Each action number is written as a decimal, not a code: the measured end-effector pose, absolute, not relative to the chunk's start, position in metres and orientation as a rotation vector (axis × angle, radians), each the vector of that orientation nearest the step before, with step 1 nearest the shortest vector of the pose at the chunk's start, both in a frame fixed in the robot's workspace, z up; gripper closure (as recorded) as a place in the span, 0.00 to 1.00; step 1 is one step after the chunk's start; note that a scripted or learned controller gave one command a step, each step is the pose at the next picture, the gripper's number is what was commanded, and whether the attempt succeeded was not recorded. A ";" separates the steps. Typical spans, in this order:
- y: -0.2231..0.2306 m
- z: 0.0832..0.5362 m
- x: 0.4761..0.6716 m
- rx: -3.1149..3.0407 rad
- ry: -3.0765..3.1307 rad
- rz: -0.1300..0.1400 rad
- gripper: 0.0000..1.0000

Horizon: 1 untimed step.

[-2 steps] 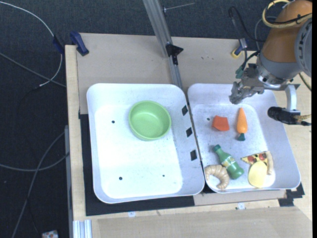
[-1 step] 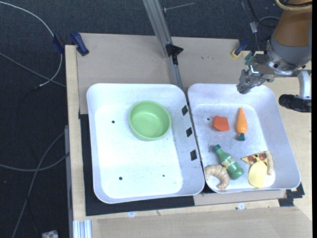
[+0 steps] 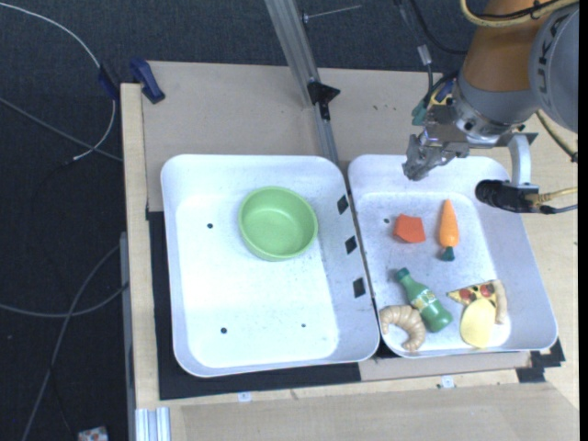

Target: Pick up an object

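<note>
Status: pick not yet made. The grey two-finger gripper (image 3: 424, 165) hangs over the upper edge of the right white bin (image 3: 528, 278), gripping nothing; jaw state: cannot tell. Nearest candidates, the orange-red block (image 3: 410, 229) and orange plastic carrot (image 3: 447, 227), lie centre-right, apart from it.

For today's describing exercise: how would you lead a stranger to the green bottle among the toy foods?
Start at the right-hand white bin, the one holding several small items. Look to its near edge, left of middle: the green bottle lies tilted beside a tan croissant. It is the only green item in that bin.
</note>
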State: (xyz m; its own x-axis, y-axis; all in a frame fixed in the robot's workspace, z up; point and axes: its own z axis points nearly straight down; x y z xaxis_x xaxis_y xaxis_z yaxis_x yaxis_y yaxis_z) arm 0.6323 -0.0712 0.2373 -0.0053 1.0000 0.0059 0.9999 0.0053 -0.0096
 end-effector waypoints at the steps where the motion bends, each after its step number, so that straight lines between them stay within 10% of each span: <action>1: -0.023 0.229 0.625 -2.209 -2.216 0.009 1.00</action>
